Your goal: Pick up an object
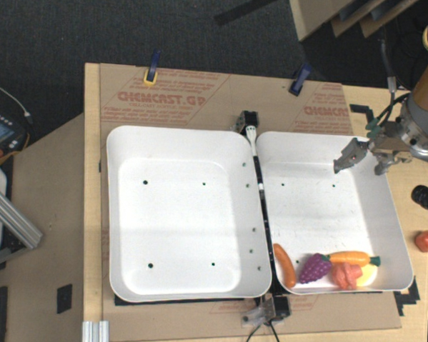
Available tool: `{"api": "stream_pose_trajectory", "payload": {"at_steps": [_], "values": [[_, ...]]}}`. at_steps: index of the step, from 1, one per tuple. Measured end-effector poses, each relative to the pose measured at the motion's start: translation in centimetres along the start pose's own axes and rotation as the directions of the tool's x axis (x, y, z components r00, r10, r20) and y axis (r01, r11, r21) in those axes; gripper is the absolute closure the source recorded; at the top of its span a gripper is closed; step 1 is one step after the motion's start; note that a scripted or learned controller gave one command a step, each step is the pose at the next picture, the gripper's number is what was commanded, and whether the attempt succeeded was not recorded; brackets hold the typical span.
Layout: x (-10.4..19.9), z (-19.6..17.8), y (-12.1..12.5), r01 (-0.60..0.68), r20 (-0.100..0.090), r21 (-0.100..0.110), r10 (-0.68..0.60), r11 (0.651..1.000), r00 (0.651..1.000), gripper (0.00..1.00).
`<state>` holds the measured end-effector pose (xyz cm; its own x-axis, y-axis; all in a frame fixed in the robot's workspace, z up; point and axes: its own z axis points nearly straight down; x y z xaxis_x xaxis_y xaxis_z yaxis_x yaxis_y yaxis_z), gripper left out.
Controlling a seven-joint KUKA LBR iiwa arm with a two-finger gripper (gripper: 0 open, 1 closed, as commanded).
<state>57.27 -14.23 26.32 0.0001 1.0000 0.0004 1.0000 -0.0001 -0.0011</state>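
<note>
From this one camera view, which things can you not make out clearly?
- End effector, camera view: too small and blurred to judge its state.
- Pink toy and yellow toy, camera view: piled together, the carrot lies across them, so their shapes stay unclear.
- Red object outside the right bin: cut off by the picture's edge.

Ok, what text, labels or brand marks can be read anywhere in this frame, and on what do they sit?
"CHEMCAST GP", red print on the brown protective paper of the flat board beneath the two white bins, upper left.
The same red print near the board's upper right: too faint and partly covered to read.
The smaller red lines under each: too small to read.
</note>
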Motion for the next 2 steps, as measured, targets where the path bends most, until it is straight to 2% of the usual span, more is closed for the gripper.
{"api": "stream_pose_trajectory", "payload": {"at_steps": [1, 2], "values": [[-4.8, -11.5, -7.4, -0.006, 0.006, -0.012, 0.006, 1.0, 1.0, 0.0], [-8.5, -26.8, -8.6, -0.004, 0.012, -0.022, 0.004, 1.0, 1.0, 0.0]]}}
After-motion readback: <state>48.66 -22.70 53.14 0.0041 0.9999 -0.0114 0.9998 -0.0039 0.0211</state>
